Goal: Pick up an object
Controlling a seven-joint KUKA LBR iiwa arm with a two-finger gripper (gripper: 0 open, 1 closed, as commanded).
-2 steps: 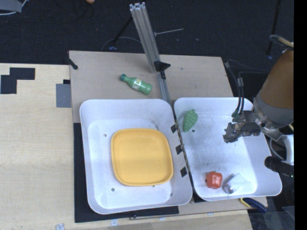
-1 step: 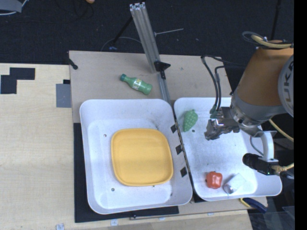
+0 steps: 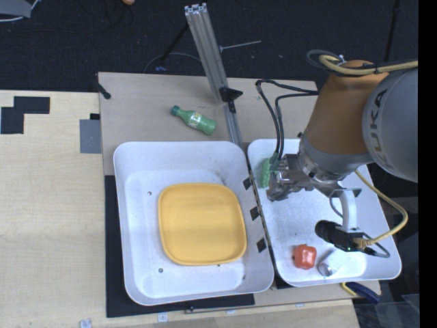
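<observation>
My gripper (image 3: pixel 278 186) hangs low over the far left part of the right bin (image 3: pixel 382 268), under the arm's grey and orange wrist. A green object (image 3: pixel 264 173) lies right against the gripper's left side, by the bin's left wall; whether it is gripped is hidden. A small red object (image 3: pixel 304 255) rests near the right bin's front edge, with a small grey piece (image 3: pixel 326 269) just right of it. A yellow square plate (image 3: pixel 202 223) lies flat in the middle of the left bin (image 3: pixel 130 183).
A green bottle (image 3: pixel 194 119) lies on the bench behind the left bin. A slanted aluminium rail (image 3: pixel 212 50) rises behind the bins. A black unit (image 3: pixel 336 234) with cables hangs off the arm over the right bin.
</observation>
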